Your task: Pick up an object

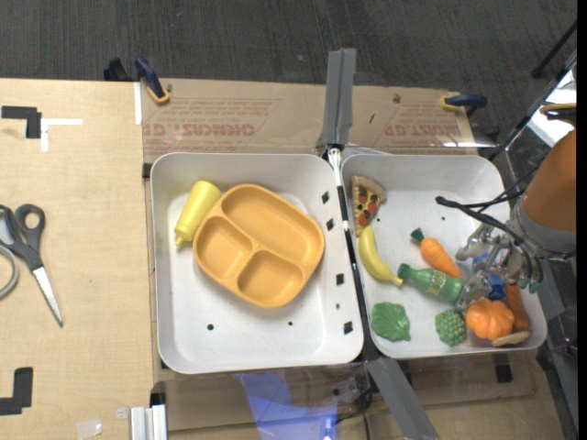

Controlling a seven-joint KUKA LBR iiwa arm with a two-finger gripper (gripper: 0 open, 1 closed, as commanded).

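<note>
The right bin (417, 165) holds several toy foods: a pizza slice (367, 200), a banana (374, 257), a carrot (437, 253), a green bottle (433, 282), a green leafy piece (392, 322), a small green bumpy piece (450, 327) and an orange pumpkin (489, 319). My gripper (488, 266) hangs low at the right side of this bin, just above the pumpkin and beside the green bottle's base. Something small and blue shows right under the gripper. The arm's orange band (558, 191) sits above it at the right edge.
The left bin (174, 319) holds a yellow divided plate (258, 244) and a yellow bottle (195, 211). A grey divider bar (339, 99) runs between the bins. Scissors (32, 255) lie on the wooden bench at far left. A black cable (468, 205) crosses the right bin.
</note>
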